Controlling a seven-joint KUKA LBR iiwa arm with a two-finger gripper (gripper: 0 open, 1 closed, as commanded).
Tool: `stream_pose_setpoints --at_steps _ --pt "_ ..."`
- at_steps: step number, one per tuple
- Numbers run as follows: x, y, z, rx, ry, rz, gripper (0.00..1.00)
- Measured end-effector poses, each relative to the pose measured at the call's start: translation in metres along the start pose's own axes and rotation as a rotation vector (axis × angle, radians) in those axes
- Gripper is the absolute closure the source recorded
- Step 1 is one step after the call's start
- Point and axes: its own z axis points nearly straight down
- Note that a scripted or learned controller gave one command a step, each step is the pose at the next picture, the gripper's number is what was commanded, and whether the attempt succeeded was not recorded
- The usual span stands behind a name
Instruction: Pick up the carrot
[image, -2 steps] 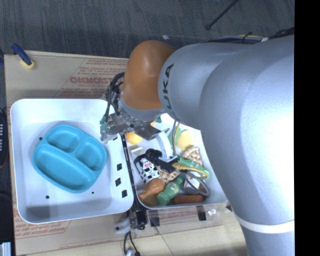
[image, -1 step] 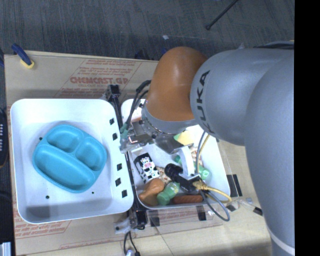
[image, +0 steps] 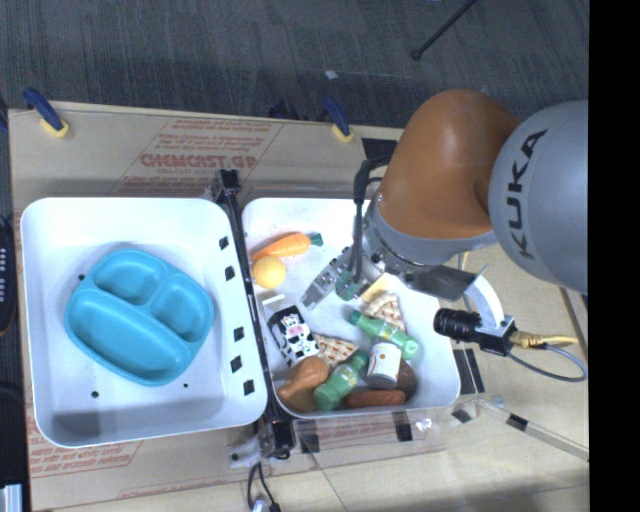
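Claw (image: 335, 280) hangs low over the right bin (image: 440, 385); can't tell how its jaws stand, wrist blocks them. Far to its left, blue divided tray (image: 140, 315) sits alone in the left bin (image: 45, 330), likely the drop spot. Carrot (image: 283, 245) lies just up-left of claw, apart from it, beside a yellow ball (image: 267, 271). Below claw, toy food clutter. Short move up-left needed, I'd judge.

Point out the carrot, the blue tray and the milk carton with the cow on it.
carrot (image: 283, 245): camera view, middle of its orange body.
blue tray (image: 140, 315): camera view, ridge between its compartments.
milk carton (image: 294, 335): camera view, its cow-printed face.
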Motion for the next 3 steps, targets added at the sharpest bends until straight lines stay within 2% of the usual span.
stream_pose_setpoints --at_steps 1,2,3 --pt "0.050 0.014 0.099 0.007 0.010 0.114 1.00" --pt "-0.002 -0.022 0.097 0.005 0.008 -0.272 1.00" --pt "0.053 0.017 0.096 0.004 0.009 -0.339 1.00"
